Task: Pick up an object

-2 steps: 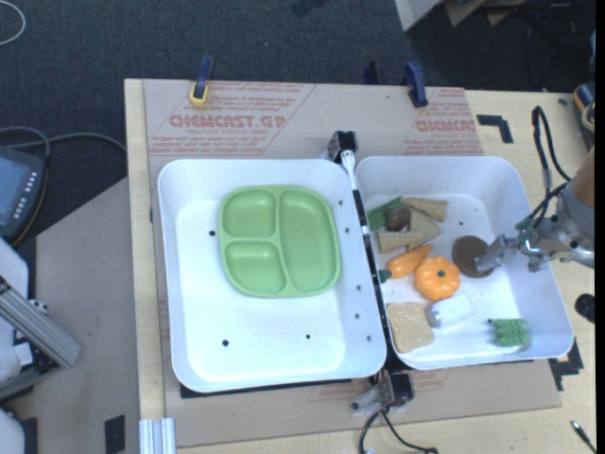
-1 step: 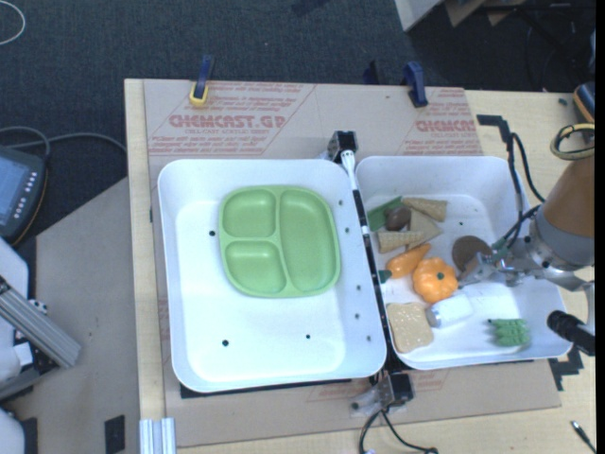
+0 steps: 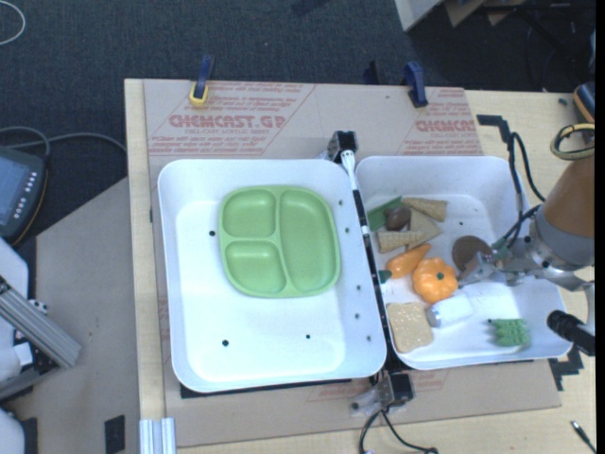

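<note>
- In the camera view, the counter (image 3: 284,112) carries two shallow white bins side by side: the left bin (image 3: 189,329) at centre frame and the right bin (image 3: 492,173) toward the right edge.
- A green divided plate (image 3: 281,240) with three compartments lies flat in the upper middle of the left bin.
- The right bin holds a cluster of food-like items: an orange pumpkin (image 3: 435,279) near its centre, an orange carrot piece (image 3: 407,260) just to the upper left of it, a tan bread slice (image 3: 410,325) at the lower left, a green broccoli piece (image 3: 509,332) at the lower right, and a white block (image 3: 455,309) just below the pumpkin.
- The arm (image 3: 572,211) enters from the right edge; its gripper (image 3: 475,265) sits low over the right bin, just right of the pumpkin and beside a brown round piece (image 3: 469,250).
- How wide the gripper stands cannot be told, and nothing is visibly held in it.
</note>
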`<action>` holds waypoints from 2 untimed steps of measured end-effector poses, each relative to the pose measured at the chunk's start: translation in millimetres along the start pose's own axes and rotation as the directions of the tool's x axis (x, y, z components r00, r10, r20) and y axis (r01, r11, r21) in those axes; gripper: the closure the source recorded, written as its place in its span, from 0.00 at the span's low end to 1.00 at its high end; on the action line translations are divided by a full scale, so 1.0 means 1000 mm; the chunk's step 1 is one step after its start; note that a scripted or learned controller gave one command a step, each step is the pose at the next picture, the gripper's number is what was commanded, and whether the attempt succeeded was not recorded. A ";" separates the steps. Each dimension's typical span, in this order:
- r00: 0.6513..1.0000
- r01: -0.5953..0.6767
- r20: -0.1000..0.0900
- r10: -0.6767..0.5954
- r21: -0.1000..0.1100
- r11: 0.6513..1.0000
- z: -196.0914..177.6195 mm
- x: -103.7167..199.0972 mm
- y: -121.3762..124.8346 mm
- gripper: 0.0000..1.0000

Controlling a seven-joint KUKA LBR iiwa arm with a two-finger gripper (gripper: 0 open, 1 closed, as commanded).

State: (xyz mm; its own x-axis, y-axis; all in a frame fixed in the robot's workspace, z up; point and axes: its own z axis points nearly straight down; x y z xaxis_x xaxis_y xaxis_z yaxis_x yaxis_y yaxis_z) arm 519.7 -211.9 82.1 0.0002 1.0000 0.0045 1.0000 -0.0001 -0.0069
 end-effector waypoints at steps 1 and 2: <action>1.000 -0.001 0.000 0.001 0.000 1.000 -0.008 0.000 0.000 1.00; 1.000 0.001 0.006 -0.001 -0.009 1.000 -0.048 0.001 0.002 1.00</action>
State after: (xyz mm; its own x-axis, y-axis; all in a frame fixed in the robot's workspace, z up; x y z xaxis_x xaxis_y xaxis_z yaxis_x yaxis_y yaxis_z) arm 522.0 -211.4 130.5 -0.0008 1.0000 -0.0018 1.0000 0.0008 0.0017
